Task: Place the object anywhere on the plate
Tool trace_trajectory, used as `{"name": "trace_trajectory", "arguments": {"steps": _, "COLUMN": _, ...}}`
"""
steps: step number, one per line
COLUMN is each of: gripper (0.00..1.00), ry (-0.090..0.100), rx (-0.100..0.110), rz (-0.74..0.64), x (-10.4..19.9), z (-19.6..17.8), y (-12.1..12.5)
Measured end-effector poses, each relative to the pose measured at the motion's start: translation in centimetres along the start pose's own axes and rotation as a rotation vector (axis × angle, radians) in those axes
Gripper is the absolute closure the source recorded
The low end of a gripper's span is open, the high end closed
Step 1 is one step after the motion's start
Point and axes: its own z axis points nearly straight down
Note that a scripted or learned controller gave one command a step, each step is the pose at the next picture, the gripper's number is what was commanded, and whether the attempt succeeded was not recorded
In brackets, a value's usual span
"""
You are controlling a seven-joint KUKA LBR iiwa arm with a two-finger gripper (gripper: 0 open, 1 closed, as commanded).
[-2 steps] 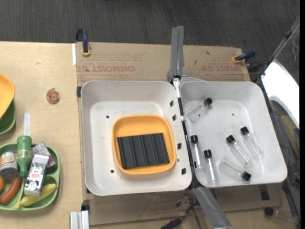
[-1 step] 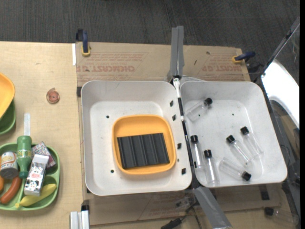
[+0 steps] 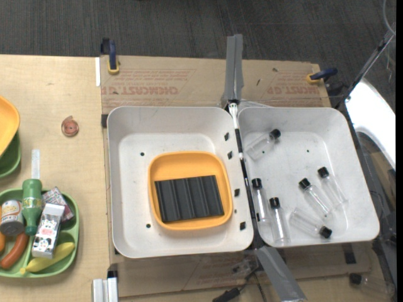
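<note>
The things to move are lying in the right bin (image 3: pixel 345 131): six small clear vials with black caps, scattered on its white floor. One vial (image 3: pixel 264 143) is resting near the bin's far left corner, two (image 3: pixel 258 199) (image 3: pixel 278 224) are lying close to the divider between the bins, a pair (image 3: pixel 313 195) (image 3: pixel 332 185) is sitting side by side toward the middle, and the last (image 3: pixel 307 223) is lying near the front wall. Each is looking like a thin, see-through tube, hard to pick out against the white except for its dark cap. They are probably weighing very little, being stiff and smooth, so they are likely to roll or slip out of a loose pinch; if glass, they may also be breaking under a hard squeeze. Gripping across the tube's middle, squarely to its long axis, is seeming the safest hold. The goal, an orange plate (image 3: pixel 189 159) carrying a dark ribbed insert (image 3: pixel 189 198), is sitting in the left bin (image 3: pixel 126 168), well apart from the vials. Whether the gripper is released or grasping anything cannot be told here.
</note>
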Motion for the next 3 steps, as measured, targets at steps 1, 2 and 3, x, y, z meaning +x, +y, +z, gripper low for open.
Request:
{"name": "trace_trajectory", "arguments": {"steps": 1, "gripper": 1.0, "ry": 0.0, "rx": 0.001, "rz": -0.192, "x": 1.6, "z": 0.0, "y": -8.4}}
{"name": "trace_trajectory", "arguments": {"steps": 2, "gripper": 1.0, "ry": 0.0, "rx": 0.001, "rz": -0.379, "x": 1.9, "z": 0.0, "y": -10.8}}
{"name": "trace_trajectory", "arguments": {"steps": 3, "gripper": 1.0, "ry": 0.001, "rx": 0.0, "rz": -0.655, "x": 1.2, "z": -0.1, "y": -11.7}}
